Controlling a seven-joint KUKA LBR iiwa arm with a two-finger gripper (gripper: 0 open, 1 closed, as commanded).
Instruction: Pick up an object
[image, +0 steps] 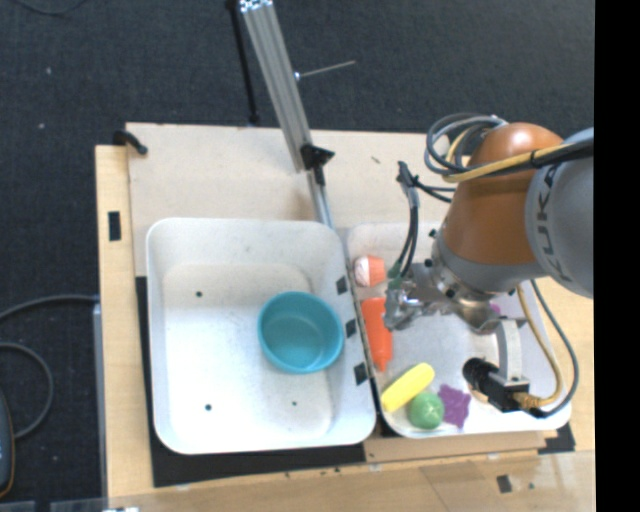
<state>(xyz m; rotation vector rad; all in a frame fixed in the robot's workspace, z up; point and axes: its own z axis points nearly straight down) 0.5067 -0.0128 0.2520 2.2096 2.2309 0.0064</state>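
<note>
Arm wrist (500, 210), orange band, sits highest, over right bin (560, 415). Gripper (400, 303) at wrist's 9 o'clock; finger state: cannot tell. Carrot (377, 332) just beside gripper at 7 o'clock. Yellow piece (407, 386), green ball (426, 410), purple piece (456, 404) at bin's 6 o'clock. Blue bowl (300, 332) in left bin (200, 260).

"KUKA" lettering on arm (560, 215)
</note>
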